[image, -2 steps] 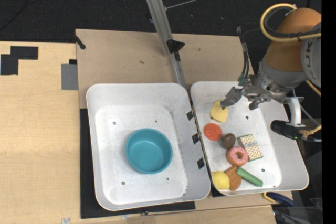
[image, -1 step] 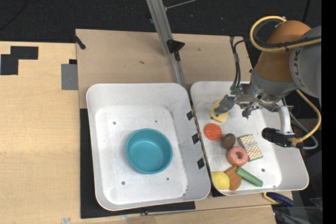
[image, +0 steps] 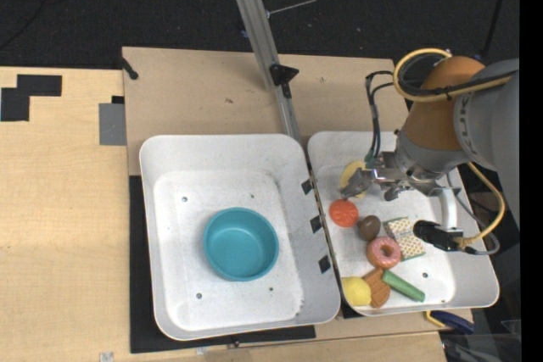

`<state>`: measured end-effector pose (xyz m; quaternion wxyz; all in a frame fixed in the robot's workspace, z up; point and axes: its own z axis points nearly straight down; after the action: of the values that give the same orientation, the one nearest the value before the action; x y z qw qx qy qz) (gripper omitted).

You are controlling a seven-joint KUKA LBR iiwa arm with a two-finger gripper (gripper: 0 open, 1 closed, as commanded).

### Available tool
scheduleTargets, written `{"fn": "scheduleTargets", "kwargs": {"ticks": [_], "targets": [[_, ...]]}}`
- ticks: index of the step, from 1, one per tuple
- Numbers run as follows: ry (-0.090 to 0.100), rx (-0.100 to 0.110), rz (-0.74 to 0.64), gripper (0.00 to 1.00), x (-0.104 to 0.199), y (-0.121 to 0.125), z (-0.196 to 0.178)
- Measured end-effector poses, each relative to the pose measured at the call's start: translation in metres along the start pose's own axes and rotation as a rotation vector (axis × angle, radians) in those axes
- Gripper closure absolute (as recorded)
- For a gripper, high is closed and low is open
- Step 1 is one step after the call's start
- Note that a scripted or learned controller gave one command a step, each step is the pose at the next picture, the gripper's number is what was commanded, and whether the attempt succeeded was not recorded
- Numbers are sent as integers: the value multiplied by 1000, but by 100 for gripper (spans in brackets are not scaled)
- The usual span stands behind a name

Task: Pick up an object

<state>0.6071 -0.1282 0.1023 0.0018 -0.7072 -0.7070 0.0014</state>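
Observation:
My gripper (image: 377,182) hangs over the upper part of the right bin (image: 475,288), reached in from the right on the grey arm with its orange band. A yellow object (image: 350,175) lies just left of it, partly tucked under it. Below are a red ball-like fruit (image: 344,213), a brown kiwi-like piece (image: 368,226), a pink donut (image: 383,251) and a checkered wafer (image: 407,238). At the bin's front lie a yellow lemon (image: 357,291), an orange-brown piece (image: 378,287) and a green stick (image: 402,285). Nothing is visibly lifted.
The left bin (image: 161,182) holds a teal bowl (image: 241,244) near its middle. A slanted metal rail (image: 257,17) rises behind the two bins, ending near their shared wall. Bare wooden bench surrounds the bins.

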Motion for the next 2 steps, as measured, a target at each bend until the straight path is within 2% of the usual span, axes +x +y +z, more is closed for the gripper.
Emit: {"fn": "scheduleTargets", "kwargs": {"ticks": [1, 2], "targets": [[-1, -6, -1, 0, 0, 1, 10], [-1, -6, 1, 100, 0, 1, 0]]}}
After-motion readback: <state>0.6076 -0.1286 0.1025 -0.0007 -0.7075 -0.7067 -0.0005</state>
